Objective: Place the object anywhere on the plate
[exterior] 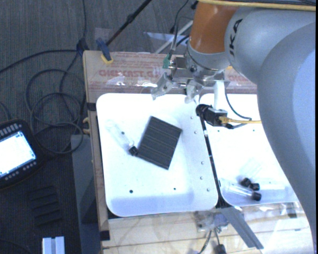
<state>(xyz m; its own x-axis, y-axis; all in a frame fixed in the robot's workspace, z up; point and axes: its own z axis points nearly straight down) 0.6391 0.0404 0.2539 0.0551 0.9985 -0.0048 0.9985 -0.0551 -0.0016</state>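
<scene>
A dark ribbed rectangular plate (159, 142) lies tilted in the middle of the left bin (148, 200). A clear tube (120, 133) with a black cap lies just left of the plate, its cap end touching or nearly touching the plate's lower left corner. My gripper (174, 92) hangs over the far edge of the left bin, above and beyond the plate. Its two metal fingers (158, 90) are spread apart with nothing between them.
The right bin (238, 152) holds a few clear tubes with black caps (247, 187) near its front edge. The big grey arm covers the upper right. A cardboard strip (130, 73) runs behind the bins. A tablet (9, 153) and cables lie on the floor at left.
</scene>
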